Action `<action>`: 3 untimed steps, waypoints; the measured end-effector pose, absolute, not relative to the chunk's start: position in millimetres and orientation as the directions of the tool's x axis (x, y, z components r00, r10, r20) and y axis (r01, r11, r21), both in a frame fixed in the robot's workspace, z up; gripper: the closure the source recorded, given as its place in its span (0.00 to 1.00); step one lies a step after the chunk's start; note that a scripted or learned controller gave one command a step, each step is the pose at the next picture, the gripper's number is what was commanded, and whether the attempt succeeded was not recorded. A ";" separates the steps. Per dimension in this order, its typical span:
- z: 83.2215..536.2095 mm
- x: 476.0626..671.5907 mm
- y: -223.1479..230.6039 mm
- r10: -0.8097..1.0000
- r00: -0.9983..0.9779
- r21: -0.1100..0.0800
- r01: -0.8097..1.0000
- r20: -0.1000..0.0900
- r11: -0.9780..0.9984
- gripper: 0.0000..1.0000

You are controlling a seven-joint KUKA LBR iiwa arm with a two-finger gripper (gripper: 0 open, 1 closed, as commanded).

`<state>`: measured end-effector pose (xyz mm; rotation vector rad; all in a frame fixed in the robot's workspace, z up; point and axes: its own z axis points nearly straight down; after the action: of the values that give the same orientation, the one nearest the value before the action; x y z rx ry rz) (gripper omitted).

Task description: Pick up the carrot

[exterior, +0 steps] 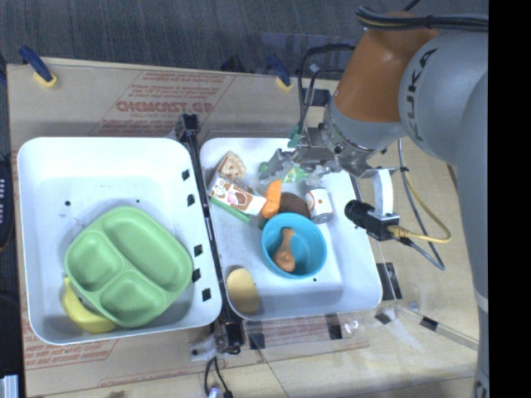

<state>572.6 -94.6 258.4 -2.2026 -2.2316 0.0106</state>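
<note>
The carrot (272, 200) is a short orange piece lying in the right bin (357, 280), wedged between a white snack box (235, 197) and a brown lump (292, 204). My gripper (286, 166) hangs over the back of that bin, just above and slightly right of the carrot. A greenish item sits right under it. The wrist and the orange-banded arm (377, 73) hide the bin's back right part. Nothing shows the carrot as lifted; it rests among the other items.
A blue bowl (293, 245) with a tan drumstick toy sits in front of the carrot. A small can (319, 206), a bread piece (231, 167) and a tan round item (241, 287) share the right bin. The left bin (50, 164) holds a green divided plate (129, 264) over a yellow item (83, 315).
</note>
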 end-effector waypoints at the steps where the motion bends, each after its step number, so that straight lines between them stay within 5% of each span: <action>1: 169.8 602.4 -114.6 1.000 -0.020 -0.018 1.000 -0.002 0.020 0.00; 2: 93.9 631.8 -136.2 0.990 0.143 -0.002 0.990 -0.003 -0.143 0.00; 3: 103.9 631.9 -135.3 0.991 0.133 -0.007 0.991 -0.004 -0.133 1.00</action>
<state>631.9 -135.3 103.9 -2.3631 -2.0663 0.0116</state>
